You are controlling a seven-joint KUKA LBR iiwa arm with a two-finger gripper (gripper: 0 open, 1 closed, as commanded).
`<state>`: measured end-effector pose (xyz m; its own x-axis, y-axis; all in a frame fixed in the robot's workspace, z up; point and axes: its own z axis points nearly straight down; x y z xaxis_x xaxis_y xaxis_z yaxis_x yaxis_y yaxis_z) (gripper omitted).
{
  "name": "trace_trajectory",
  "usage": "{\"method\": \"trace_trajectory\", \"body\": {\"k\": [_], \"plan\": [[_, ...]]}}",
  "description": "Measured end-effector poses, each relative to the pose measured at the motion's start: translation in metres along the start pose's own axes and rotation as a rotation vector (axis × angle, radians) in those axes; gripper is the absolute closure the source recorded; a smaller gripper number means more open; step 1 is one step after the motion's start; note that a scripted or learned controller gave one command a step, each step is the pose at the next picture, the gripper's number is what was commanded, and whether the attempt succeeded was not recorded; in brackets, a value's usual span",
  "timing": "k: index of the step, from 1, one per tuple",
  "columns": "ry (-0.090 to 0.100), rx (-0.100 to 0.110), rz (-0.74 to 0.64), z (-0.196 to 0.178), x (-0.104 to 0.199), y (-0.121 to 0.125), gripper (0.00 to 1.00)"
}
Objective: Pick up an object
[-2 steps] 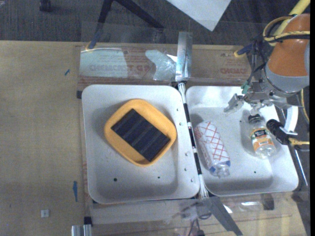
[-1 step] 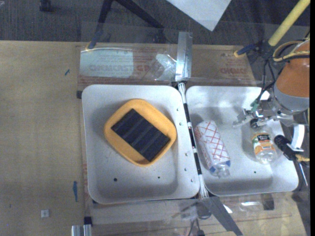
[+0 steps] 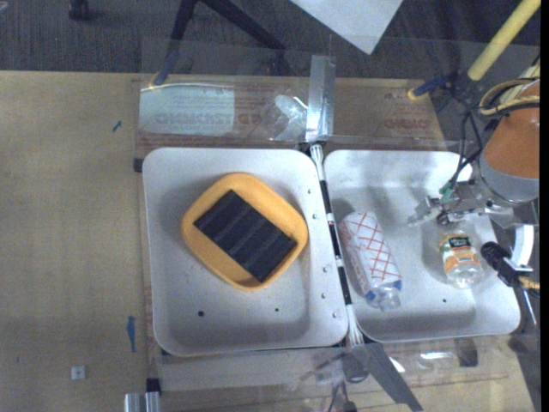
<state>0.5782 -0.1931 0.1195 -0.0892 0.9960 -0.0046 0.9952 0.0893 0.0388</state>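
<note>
- Two white bins are sitting side by side on the surface.
- Left bin is holding an orange tray with a dark ribbed insert, lying tilted near the centre.
- Right bin is holding a bottle with a red criss-cross label lying on its side by the left wall, and a small clear bottle with an orange-and-dark label; no writing readable.
- Claw is hovering over the right bin, just above the small bottle; spread or pressed together, cannot tell.
- Arm is reaching in from the right.
</note>
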Motion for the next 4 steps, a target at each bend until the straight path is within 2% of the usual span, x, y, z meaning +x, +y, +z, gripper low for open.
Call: {"method": "trace_trajectory", "body": {"k": [1, 2, 3, 4], "plan": [[-0.006, -0.004, 0.002, -0.01, -0.003, 0.001, 1.0], [0.005, 0.037, -0.037, -0.078, 0.062, 0.041, 1.0], [0.004, 0.037, -0.037, -0.078, 0.062, 0.041, 0.0], [-0.002, 0.036, 0.198, -0.013, 0.037, 0.073, 0.0]]}}
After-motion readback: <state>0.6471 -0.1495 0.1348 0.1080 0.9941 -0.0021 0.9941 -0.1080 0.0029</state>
